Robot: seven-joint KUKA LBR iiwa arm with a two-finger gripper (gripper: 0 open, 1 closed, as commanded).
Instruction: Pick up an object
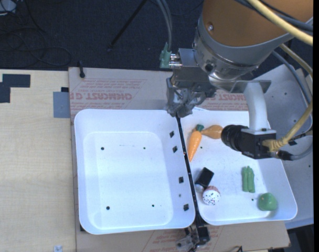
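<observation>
1. Right, the objects sit in the right bin [285,214]: an orange carrot [194,144] lies tilted just beside the dividing wall, green top pointing up and away.
2. Touching that green top, or very near it, is a rounder orange piece [214,132], further into the bin.
3. Lower down, a small black block [204,177] sits next to a white, speckled ball [211,196], the two almost touching.
4. Over to the right, a green stick-shaped piece [247,179] stands apart, and a round green lump [267,201] sits in the near right corner.
5. The pincer [181,106] hangs at the far end of the divider between the bins, above the carrot and clear of it. Its fingers are a dark tangle against the rim, so I cannot tell how far apart they are, and nothing shows between them.
6. Above it looms the grey wrist with its orange band [243,9], yellow hoses looping off to the right.
7. A black cylinder on a white bracket [246,139] juts over the right bin.
8. The left bin [83,125] shows bare white floor with small dark holes.
9. Both bins rest on cardboard [123,91] on the pale bench [28,167].
</observation>
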